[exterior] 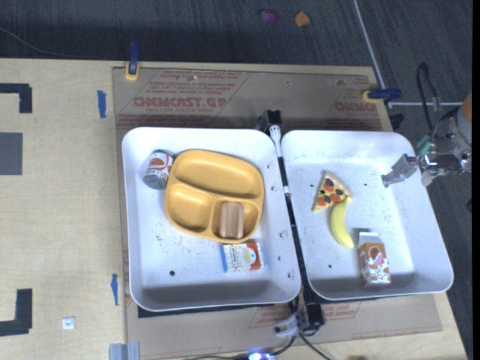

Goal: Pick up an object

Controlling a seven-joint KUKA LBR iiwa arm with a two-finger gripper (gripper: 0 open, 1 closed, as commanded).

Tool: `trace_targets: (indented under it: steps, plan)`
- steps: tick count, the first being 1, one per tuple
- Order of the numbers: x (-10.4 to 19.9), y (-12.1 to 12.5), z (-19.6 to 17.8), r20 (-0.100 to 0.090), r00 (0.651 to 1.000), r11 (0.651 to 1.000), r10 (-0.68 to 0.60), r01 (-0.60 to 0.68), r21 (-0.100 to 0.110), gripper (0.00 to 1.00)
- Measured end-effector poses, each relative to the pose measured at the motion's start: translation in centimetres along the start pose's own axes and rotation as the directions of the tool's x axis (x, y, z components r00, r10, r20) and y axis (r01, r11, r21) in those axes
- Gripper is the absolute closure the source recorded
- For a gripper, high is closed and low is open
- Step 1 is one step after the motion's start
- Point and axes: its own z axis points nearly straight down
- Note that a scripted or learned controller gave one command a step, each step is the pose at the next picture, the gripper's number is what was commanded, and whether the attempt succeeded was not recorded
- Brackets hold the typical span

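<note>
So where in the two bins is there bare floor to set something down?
Right bin: open floor along its left side between the divider and the pizza slice and banana, and across the top. Left bin: a bare strip lower left, below the yellow tray. Crowded around the can and small carton.

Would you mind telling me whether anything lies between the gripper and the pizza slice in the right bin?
Nothing visible does. The gripper sits over the right bin's upper right rim, and only bare white floor lies between it and the pizza slice. The banana lies below the slice, off that line.
</note>
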Motion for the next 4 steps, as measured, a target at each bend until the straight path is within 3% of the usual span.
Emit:
trace_targets:
  steps: [1,2,3,4]
  plan:
    - [0.6,1.5,11.0,-0.001,1.0,1.0,0.0,0.0,0.003,0.0]
    - [8.7,-3.5,11.8,0.003,1.0,1.0,0.0,0.0,-0.009,0.0]
    - [10.5,-8.1,11.7,0.005,1.0,1.0,0.0,0.0,-0.017,0.0]
    - [10.0,-7.9,10.6,0.017,1.0,1.0,0.006,-0.005,-0.027,1.0]
